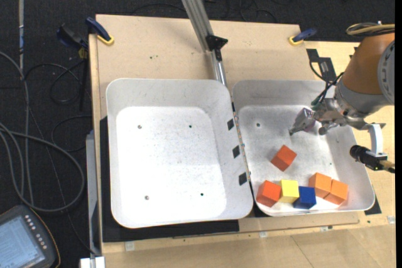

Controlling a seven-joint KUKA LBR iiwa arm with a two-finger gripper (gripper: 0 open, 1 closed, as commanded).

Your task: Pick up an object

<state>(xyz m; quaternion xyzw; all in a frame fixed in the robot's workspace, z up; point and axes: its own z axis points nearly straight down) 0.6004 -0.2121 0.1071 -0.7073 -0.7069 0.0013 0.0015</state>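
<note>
Orange cube (284,157) lies tilted on speckled right bin (264,111).

Clamps (100,31) at the bench (157,47) corners

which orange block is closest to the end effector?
The lone orange block mid-bin in the right bin, just below-left of the end effector. The other orange blocks sit in the row along the near wall.
</note>
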